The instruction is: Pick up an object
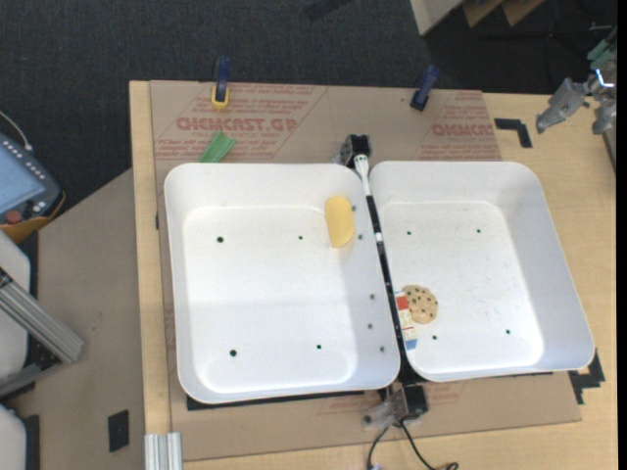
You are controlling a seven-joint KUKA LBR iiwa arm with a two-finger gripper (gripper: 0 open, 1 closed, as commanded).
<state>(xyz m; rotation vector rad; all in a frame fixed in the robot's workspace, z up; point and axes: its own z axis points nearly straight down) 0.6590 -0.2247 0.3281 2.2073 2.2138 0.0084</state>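
Observation:
A yellow oblong object (339, 221) lies in the left bin (196, 262), close to its right wall. In the right bin (549, 262) a round chocolate-chip cookie (421, 305) rests near the left wall. A small red, white and blue piece (407, 333) sits just below the cookie. My gripper (580, 104) is grey metal and hangs at the far upper right, above the bench and outside the right bin's back corner. It is far from every object, and nothing shows in it.
The bins sit on a cardboard sheet (294, 116) held by a yellow-blue clamp (221, 84) and a blue clamp (425, 87). A green strip (217, 148) lies behind the left bin. A black bar (372, 223) runs between the bins.

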